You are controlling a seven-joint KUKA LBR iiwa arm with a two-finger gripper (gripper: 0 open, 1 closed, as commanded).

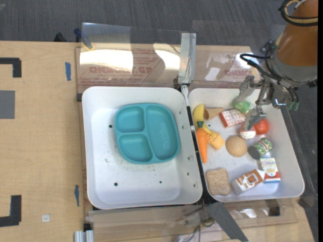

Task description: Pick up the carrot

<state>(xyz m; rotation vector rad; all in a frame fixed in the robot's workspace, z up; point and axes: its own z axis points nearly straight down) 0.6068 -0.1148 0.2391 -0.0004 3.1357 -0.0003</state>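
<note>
The hand (pixel 256 116) hangs near the right bin's (pixel 292 185) far edge, fingers apart and holding nothing. The carrot (pixel 202 144) lies at this bin's left edge, probably light, stiff and smooth; grip its thick middle.

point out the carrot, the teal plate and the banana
carrot (pixel 202 143): camera view, middle of its orange body
teal plate (pixel 162 150): camera view, floor of its right compartment
banana (pixel 198 114): camera view, middle of its yellow curve
</note>
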